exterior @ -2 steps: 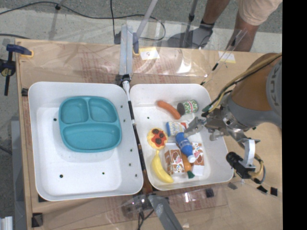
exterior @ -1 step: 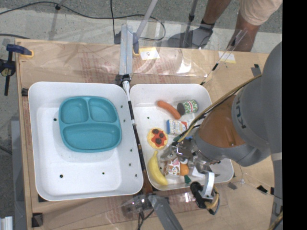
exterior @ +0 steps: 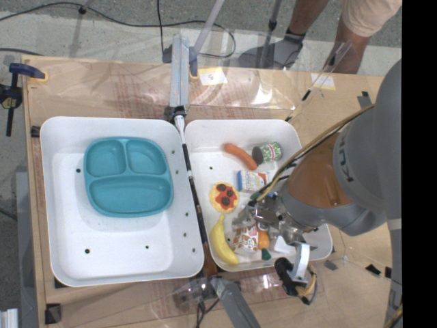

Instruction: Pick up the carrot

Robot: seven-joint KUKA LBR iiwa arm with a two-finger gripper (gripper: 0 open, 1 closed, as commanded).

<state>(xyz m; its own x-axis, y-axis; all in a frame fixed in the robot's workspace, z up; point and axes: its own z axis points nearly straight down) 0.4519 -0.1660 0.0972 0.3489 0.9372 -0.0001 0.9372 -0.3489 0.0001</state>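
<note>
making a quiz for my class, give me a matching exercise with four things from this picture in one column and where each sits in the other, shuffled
Things:
1. teal divided plate
2. banana
3. sausage
4. pizza slice toy

Places:
A. far part of the right bin, next to the green can
B. middle of the left bin
C. near left corner of the right bin
D. right bin, between the sausage and the banana

Pairs: 1-B, 2-C, 3-A, 4-D
</note>
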